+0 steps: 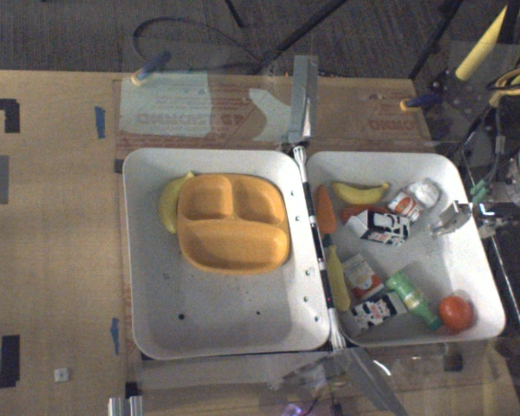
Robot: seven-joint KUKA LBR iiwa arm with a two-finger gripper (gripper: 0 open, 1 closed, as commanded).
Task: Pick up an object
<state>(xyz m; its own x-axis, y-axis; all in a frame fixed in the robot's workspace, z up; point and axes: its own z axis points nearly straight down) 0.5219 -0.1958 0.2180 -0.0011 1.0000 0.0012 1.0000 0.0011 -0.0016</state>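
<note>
Hovering at the right bin's (481, 258) right wall, the tool (451, 218) hangs above the white floor (whether it is spread or pressed together cannot be told). Nearest lie a crumpled packet (413, 199) and a milk carton (380, 225); a tomato (456, 313) sits well apart.

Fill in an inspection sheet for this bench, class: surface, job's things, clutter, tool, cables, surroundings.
Surface: wooden bench with blue tape marks.
Job's things: left bin holds an orange divided plate partly covering a banana; right bin holds a banana, carrot, cartons, green bottle, tomato.
Clutter: cardboard sheets behind the bins.
Tool: tool over the right bin's right side.
Cables: black loop on the floor.
Surroundings: tripod legs.
</note>
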